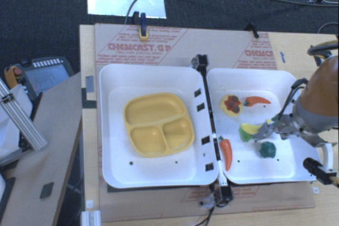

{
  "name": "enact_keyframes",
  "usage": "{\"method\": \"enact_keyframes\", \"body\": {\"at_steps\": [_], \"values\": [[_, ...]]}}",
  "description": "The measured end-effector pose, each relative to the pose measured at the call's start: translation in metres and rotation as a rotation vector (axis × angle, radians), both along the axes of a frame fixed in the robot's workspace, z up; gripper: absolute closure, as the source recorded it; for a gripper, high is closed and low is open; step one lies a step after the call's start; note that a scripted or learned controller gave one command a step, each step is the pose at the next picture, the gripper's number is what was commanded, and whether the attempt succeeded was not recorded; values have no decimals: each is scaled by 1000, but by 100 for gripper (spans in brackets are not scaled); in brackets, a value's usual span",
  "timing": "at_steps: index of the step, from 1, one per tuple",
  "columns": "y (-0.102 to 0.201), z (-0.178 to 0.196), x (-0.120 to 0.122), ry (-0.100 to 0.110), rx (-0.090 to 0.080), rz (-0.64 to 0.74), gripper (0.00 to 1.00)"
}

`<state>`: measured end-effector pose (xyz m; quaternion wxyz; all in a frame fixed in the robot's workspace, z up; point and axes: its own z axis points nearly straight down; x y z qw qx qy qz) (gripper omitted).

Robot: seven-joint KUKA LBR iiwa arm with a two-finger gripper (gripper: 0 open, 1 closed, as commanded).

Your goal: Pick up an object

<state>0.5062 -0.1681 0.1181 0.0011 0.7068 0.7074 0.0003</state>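
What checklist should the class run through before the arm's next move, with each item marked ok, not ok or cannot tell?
1. Objects to pick lie in the right bin: ok; the pizza slice, upper carrot, yellow-green piece, green piece and lower carrot are all there.
2. Tool is over the right bin: ok, near the yellow-green piece.
3. Tool is touching that piece: cannot tell.
4. Tool holds something: cannot tell.
5. Neighbours clear of the yellow-green piece: ok, though the green piece lies close.
6. Yellow tray sits in the left bin, out of the way: ok.
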Motion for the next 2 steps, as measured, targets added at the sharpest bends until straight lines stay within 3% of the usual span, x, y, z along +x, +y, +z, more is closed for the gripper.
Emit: {"method": "enact_keyframes", "body": {"at_steps": [1, 2], "values": [[0, 12, 1, -2, 0, 0, 100], [-5, 56, 2, -4, -1, 2, 100]]}}
